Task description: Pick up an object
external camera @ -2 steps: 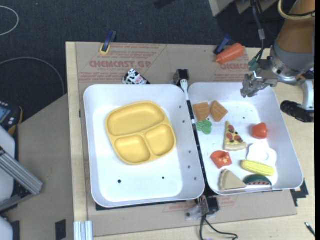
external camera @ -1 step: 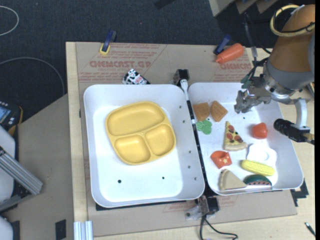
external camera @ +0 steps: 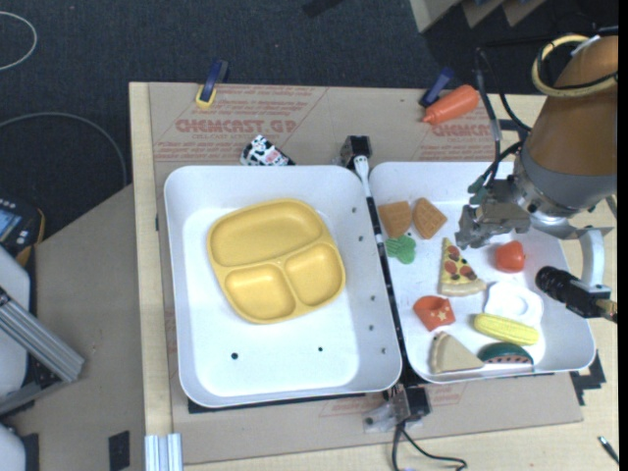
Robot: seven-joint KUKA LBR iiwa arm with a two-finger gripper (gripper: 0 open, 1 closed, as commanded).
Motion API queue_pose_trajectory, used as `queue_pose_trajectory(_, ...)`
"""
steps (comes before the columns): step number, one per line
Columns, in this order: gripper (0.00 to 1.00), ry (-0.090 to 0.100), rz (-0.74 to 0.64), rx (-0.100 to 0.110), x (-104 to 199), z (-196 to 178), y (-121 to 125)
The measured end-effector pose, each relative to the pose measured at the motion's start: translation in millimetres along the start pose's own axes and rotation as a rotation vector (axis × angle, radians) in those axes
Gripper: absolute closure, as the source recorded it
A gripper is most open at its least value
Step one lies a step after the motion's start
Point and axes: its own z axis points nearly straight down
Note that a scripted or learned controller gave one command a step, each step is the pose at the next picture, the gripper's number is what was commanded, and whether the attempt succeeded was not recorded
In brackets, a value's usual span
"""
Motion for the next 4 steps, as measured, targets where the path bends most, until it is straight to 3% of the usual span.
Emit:
queue_pose_trajectory(2, 1.00, -0.002, 0.002, -0.001, -2.2, 8.9, -2.0)
queue_pose_trajectory(3, 1.00, 0.000, 0.002, -0.001, 5.5, 4.3, -17.9)
queue_pose_trajectory(4, 1.00, -0.002, 0.000, -0.004, 13.9, 14.4, -5.5)
